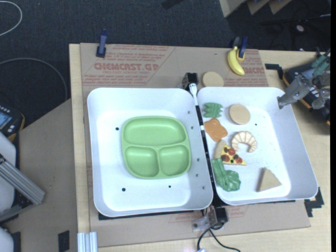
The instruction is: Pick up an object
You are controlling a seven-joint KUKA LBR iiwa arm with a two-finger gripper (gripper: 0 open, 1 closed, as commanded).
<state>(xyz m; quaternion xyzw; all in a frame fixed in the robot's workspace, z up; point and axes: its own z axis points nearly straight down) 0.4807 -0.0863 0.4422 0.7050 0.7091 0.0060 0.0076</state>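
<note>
White bins: two of them side by side on the table (79,140), and all the action is set for the right bin (294,140), where the small food pieces lie.

Pincer: parked at the far right, up by the right bin's back corner (287,97). It hangs over the rim, touching nothing, with nothing between its tips. Whether it is spread or pressed together, I cannot tell from this angle.

Nearest target: the tan round cookie (239,114), lying flat in the back half of the right bin. From the pincer it sits to the left and a little nearer the camera.

Next in line: the croissant (245,142), just in front of the cookie, its long axis running roughly left to right across the bin.

Crowded side: the orange piece (215,129), the pizza slice (231,156), the small green leaf (212,109) and the big green leaf (226,176) all hug the bin's left wall, well apart from the pincer.

Loner: a tan wedge (268,180) sits in the front of the bin, with open floor around it.

Left bin: carries the green divided plate (156,146), far from the arm.

Off the field: a banana (235,62) and a tan disc (212,80) rest on the table behind the bins.

Call: the move turns on a sweep left and slightly forward; the cookie looks the shortest reach, the wedge the clearest.
</note>
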